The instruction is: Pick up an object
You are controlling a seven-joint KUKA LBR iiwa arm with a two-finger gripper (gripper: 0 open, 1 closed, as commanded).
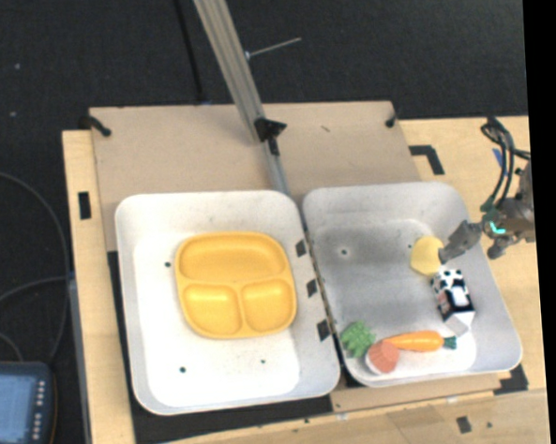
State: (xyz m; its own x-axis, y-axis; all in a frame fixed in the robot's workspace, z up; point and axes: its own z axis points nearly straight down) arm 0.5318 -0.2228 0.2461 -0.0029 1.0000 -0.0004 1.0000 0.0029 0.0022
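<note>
In the right bin lie several small objects. A pale yellow rounded piece rests near the bin's right side. Just below it is a black and white block-like toy. Along the front wall lie an orange carrot, a red rounded piece and a green broccoli-like piece. My gripper reaches in from the right edge, low over the bin's right rim, its tip right beside the yellow piece. Nothing shows held in it.
The left bin holds a yellow divided plate. A slanted metal rail rises from behind the bins. A tablet-like screen sits off the bench at lower left. Cables hang by the wrist at the right.
</note>
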